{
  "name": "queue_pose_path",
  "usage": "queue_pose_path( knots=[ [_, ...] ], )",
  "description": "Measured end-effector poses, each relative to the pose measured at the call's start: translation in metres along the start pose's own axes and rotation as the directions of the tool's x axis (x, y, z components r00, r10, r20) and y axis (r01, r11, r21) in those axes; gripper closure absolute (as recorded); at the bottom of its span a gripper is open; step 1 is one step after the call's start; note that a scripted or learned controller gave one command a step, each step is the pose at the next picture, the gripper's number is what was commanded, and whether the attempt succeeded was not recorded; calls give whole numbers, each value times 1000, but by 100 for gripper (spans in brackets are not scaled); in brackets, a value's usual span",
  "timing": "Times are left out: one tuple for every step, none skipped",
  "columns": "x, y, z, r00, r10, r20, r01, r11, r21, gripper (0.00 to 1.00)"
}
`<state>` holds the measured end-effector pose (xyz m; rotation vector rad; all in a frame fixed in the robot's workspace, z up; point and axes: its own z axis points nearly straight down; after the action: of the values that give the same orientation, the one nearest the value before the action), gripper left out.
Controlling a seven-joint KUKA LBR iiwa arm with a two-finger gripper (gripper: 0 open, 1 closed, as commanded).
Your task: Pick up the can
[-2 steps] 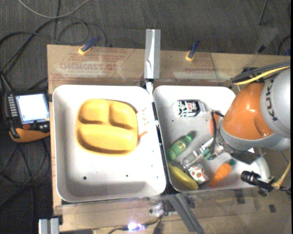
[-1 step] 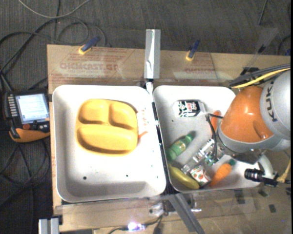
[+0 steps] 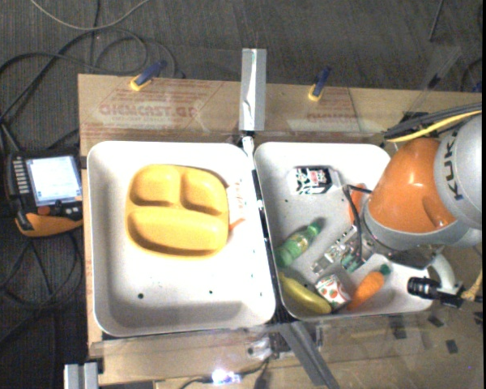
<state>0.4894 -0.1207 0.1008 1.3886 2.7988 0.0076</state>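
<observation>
camera view: brown counter (image 3: 93, 120) printed with faint red lettering, standing on dark grey carpet (image 3: 32, 331) crossed by loose cables (image 3: 61, 23). two clips, blue-handled (image 3: 146, 74) and (image 3: 318, 82), sit on the counter's far edge; an upright metal post (image 3: 253, 87) rises between the bins. off the counter's left side lies a small screen device (image 3: 47, 181) with an orange body.

left bin (image 3: 105, 298): white, holds a yellow compartment tray (image 3: 178, 209), face up, toward the far side.

right bin (image 3: 279, 164): white. the can (image 3: 313, 180), black and white, lies on its side near the far wall, well apart from the other items. nearer the camera: a green bottle (image 3: 298, 245), a banana (image 3: 303, 295) by the near wall, a small red and white carton (image 3: 333, 290), a carrot (image 3: 368, 288) just beside the carton.

arm with orange band (image 3: 409, 193) reaches in from the right over the right bin. hand (image 3: 345, 251) sits low between bottle and carrot, near the carton, apart from the can. cannot tell the hand's state; nothing visibly held.
</observation>
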Motion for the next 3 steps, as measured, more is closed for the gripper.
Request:
queue_pose_path(
  knots=[
    [-60, -9, -91, 931, 365, -5, -365, 931, 19, 100],
    [-60, -8, -91, 931, 365, -5, -365, 931, 19, 0],
    [16, 10, 11, 948, 319, -2, -319, 948, 5, 0]
  ],
)
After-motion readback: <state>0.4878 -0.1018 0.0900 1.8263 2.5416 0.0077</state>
